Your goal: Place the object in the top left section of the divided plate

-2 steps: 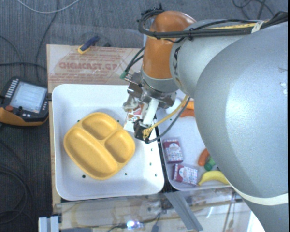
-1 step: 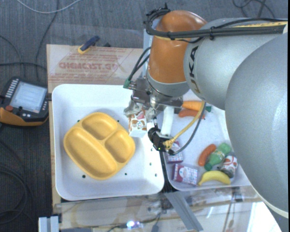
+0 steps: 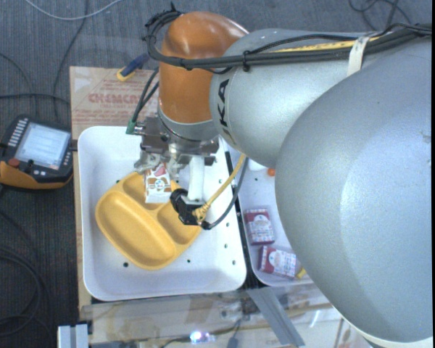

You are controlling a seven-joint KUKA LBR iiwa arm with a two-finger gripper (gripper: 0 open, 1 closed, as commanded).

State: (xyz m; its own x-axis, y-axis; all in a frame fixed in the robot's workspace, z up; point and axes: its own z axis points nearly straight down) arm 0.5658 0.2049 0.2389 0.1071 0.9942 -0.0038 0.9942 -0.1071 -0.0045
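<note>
A small printed carton (image 3: 156, 185), boxy with red-and-white markings, sits over the upper compartment of my smooth yellow divided plate (image 3: 138, 230), right beneath my fingers (image 3: 159, 167); I cannot tell their spread. The glossy white bin (image 3: 101, 281) surrounds it.

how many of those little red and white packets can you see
3: one packet over the yellow divided plate at the gripper, two in the right bin, upper packet and lower packet. The arm may hide more.

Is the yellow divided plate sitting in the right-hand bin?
No, the yellow divided plate lies in the left bin, under the gripper.
</note>
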